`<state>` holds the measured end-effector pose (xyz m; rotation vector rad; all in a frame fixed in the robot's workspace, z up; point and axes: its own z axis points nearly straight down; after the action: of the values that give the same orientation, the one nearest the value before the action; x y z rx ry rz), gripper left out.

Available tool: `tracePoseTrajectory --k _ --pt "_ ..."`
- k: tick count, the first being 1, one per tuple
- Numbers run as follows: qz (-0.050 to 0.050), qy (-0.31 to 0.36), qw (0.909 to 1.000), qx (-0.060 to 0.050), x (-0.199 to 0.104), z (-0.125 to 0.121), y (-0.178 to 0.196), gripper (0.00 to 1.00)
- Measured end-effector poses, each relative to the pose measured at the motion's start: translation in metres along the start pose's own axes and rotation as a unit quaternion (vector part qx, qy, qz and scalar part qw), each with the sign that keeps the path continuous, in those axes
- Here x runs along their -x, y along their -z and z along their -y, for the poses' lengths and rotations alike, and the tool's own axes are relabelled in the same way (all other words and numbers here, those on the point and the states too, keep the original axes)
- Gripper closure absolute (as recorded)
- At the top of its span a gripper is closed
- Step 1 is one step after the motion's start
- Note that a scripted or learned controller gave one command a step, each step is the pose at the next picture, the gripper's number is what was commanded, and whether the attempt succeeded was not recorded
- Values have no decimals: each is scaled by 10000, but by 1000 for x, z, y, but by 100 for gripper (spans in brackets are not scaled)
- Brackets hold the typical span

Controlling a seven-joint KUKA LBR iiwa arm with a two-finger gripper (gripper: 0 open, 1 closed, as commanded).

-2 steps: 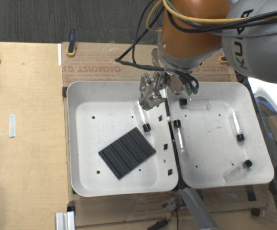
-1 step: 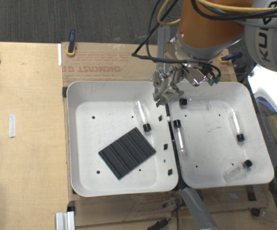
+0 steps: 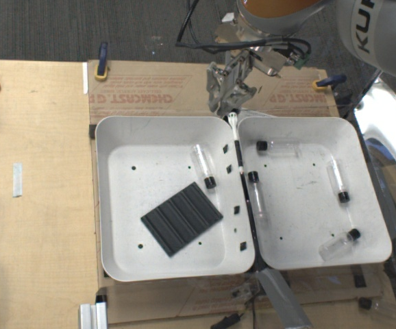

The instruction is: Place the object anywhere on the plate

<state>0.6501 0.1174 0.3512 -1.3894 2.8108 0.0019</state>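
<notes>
Left bin (image 3: 109,184): dark ribbed plate (image 3: 181,218) lying flat, one clear black-capped tube (image 3: 203,164) just above it, apart. Right bin (image 3: 369,184): four similar tubes scattered. Claw (image 3: 227,96) hangs over the cardboard behind the bins' junction; finger spread and any load unclear, cannot tell. Clamps (image 3: 102,60) at the cardboard's corners.

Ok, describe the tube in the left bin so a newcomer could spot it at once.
Start at the left bin, the one holding the dark ribbed plate. Just above the plate's upper corner lies a clear tube with a black cap at its lower end. It is the one tube in this bin; the others lie in the right bin.
</notes>
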Motion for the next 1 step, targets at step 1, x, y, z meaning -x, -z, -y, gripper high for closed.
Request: tracePoseTrajectory --k 1 --pt "0 1649 9863 7 18 -1 91 100"
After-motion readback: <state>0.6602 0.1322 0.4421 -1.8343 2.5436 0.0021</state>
